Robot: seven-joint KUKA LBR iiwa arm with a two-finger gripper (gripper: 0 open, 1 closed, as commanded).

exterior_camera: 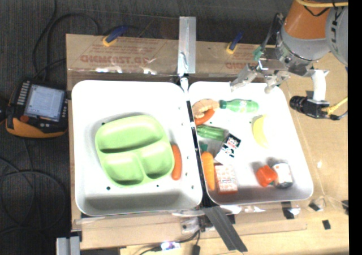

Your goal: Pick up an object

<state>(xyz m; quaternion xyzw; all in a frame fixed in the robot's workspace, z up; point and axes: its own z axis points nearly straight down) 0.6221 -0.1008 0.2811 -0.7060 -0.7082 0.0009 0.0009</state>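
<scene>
- Gripper (258,80) up in the upper right of the frame, over the top edge of the right bin (301,152), fingers spread apart with nothing between them.
- Grey arm with orange band (310,13) coming in from the top right corner.
- Green bottle (238,105) lying flat near the top of the right bin, long side running left to right, small end pointing left.
- Yellow banana (259,130) just below the bottle, long side running up and down, a little bent.
- Orange and pale toy (203,110) at the top left of the right bin, beside the bottle's small end.
- Dark green thing (211,133) lying in the middle left, long side going left to right.
- Small black and white box (231,145) next to it, tilted.
- Carrot (208,171) at the lower left of the right bin, pointing up and down, touching a red and white box (225,180).
- Orange and white thing (274,174) at the lower right of the right bin.
- Green tray (133,147) lying in the left bin (85,191), with a thin orange carrot-like stick (176,161) just to its right, pointing up and down.
</scene>
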